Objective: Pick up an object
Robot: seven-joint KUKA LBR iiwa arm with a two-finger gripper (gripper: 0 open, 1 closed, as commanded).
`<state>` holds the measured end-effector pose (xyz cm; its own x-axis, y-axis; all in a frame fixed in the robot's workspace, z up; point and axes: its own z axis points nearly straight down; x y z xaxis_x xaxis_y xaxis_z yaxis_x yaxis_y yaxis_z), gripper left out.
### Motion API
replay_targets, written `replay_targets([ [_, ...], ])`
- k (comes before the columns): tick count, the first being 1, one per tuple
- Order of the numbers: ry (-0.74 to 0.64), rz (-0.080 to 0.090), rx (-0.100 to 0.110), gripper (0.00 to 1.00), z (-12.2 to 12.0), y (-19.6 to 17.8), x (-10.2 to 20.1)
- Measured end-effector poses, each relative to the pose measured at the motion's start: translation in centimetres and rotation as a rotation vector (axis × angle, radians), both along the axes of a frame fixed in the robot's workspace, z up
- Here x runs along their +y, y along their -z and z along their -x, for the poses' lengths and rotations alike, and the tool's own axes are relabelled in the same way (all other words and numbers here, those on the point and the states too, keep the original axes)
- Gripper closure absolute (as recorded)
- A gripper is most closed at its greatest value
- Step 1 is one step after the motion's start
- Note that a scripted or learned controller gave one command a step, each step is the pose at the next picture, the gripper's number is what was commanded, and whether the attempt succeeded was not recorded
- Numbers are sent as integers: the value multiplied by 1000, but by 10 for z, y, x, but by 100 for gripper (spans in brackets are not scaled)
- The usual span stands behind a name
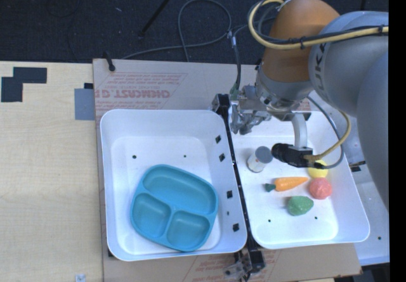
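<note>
Far left, pale wooden bench (44, 179), then a printed cardboard sheet (158, 84) under both bins. In the left bin (108, 147), a blue divided plate (174, 206) with three compartments, lying flat and turned at a slight angle, nearer the front wall.

Just right of the wall shared by the bins, the gripper (246, 119), pointing down over the rear left corner of the right bin (317, 230), touching none of the objects. Open or closed: cannot tell from this angle. Nothing seen in its grasp.

In the right bin, towards the rear, a loose cluster. Leftmost, a small cylinder (259, 159) with a grey top and pale side, just in front of the gripper. Next, a toy carrot (290, 183), orange with a green stub, lying on its side with the tip to the right. Then a green lump (299, 205) in front of the carrot, a reddish ball (320, 188) just beside the tip, and a yellow piece (317, 172) behind that, partly hidden.

Above and to the right, the grey arm (355, 52), bent steeply down from the right edge, with the orange band (298, 27) directly over the wrist.
</note>
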<state>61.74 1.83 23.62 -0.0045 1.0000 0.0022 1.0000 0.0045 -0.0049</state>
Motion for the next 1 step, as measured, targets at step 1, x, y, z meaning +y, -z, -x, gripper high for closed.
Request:
replay_targets([
  [1,0,0,0,100,10,-5,49],
])
